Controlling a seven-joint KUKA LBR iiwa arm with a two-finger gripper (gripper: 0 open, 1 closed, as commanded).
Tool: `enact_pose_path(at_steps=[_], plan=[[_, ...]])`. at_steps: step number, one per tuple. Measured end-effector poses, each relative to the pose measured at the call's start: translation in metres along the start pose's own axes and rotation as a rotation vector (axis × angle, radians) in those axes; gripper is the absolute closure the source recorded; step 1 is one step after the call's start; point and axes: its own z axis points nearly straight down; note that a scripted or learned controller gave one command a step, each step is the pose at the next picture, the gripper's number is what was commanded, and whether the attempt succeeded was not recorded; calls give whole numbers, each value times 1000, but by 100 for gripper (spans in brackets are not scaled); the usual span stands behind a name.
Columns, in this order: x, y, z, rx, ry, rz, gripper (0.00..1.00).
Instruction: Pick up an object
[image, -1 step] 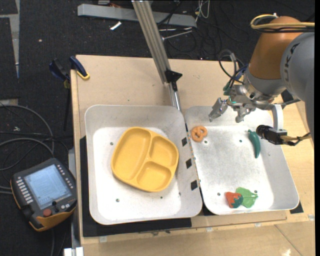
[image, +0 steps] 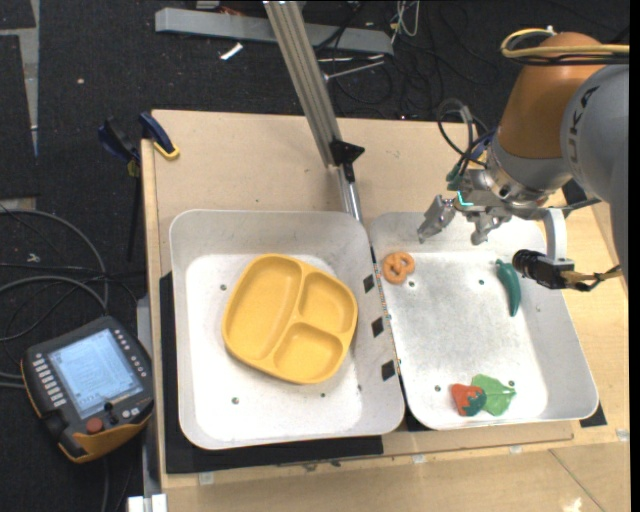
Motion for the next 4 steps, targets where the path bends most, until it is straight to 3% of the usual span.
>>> enact_pose_path(at_steps=[1,2,3,4], plan=[[7,3,61,6,-1,-1,0],[7,4,111,-1,-2,3,0],[8,4,100,-2,-2,2,100],[7,5,35,-7,-2,1,100]])
